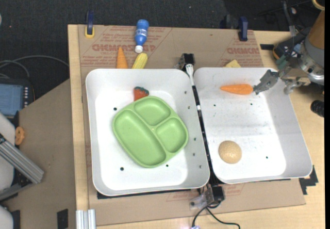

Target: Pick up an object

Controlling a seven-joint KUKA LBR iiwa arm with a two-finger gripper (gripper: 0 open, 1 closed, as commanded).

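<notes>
At the far right corner of the right bin (289, 135), the jaws (264, 82) sit just beside the right tip of the orange carrot (236, 88), low over the bin floor; one dark finger is visible slanting toward the carrot, but whether the jaws are open or closed cannot be told from this view, and nothing is seen held between them. The carrot lies flat, long axis running across the bin, close to the far wall. Judgement: the step in hand is the approach to a grasp on the carrot. To do it well, the jaws should move from the tip toward the carrot's thicker middle and close across its narrow width, not along its length; a pinch at the tapered tip is likely to slip. The far wall, near the carrot, limits room for the far finger. Nearer the camera than the carrot, well apart from it, a round tan ball (230, 151) rests on the bin floor and is no obstruction. To the carrot's left, past the divider, the left bin (103, 171) holds a green divided plate (149, 130) with a small red and green item (141, 92) at its far edge. Beyond the bins, on the table (206, 42), lie a blue-capped bottle (141, 35), a yellow piece (139, 60) and an orange cone (121, 59), all clear of the work.
</notes>
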